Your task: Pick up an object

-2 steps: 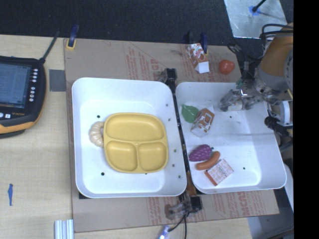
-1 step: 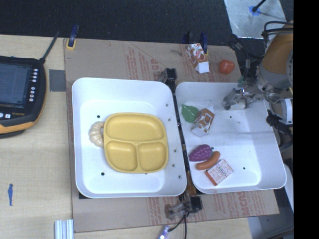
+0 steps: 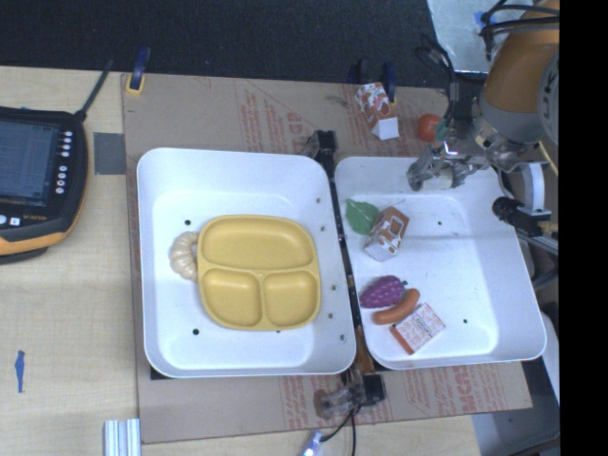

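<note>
Here the end effector [image 3: 439, 169] hangs over the right bin's [image 3: 494, 283] far edge, fingers spread apart and holding nothing. In that bin lie a green toy [image 3: 361, 216], a carton [image 3: 387, 234], grapes [image 3: 383, 292], a sausage [image 3: 396, 307] and a packet [image 3: 418, 328].

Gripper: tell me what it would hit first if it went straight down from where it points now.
Probably bare floor at the back edge of the right bin. The gripper hangs over that rim, apart from the small carton and green toy. Depth is unclear.
</note>
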### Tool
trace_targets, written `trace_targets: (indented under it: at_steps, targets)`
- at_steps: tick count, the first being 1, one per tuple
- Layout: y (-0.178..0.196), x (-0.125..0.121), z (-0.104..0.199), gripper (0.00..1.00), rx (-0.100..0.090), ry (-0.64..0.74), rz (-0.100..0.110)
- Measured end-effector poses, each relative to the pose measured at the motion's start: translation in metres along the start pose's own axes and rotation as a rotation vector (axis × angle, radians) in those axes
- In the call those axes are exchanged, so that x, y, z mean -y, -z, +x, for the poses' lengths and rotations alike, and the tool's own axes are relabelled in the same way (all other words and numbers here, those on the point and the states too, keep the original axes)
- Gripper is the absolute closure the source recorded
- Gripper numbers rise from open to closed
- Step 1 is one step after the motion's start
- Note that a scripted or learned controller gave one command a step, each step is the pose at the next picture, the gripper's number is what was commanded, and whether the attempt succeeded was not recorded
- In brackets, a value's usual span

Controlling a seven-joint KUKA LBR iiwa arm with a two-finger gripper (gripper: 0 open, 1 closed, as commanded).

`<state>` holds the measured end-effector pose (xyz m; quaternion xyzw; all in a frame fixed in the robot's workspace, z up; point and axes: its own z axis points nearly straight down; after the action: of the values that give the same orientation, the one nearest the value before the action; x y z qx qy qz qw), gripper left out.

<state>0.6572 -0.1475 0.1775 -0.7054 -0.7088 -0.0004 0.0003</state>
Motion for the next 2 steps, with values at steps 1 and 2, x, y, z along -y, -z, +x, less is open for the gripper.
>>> trace_targets:
  at_steps: [1, 2]
  targets:
    - [0.014, 0.001, 0.059, 1.0, 0.0, 0.0, 0.004]
    - [0.014, 0.019, 0.133, 1.0, 0.002, 0.002, 0.005]
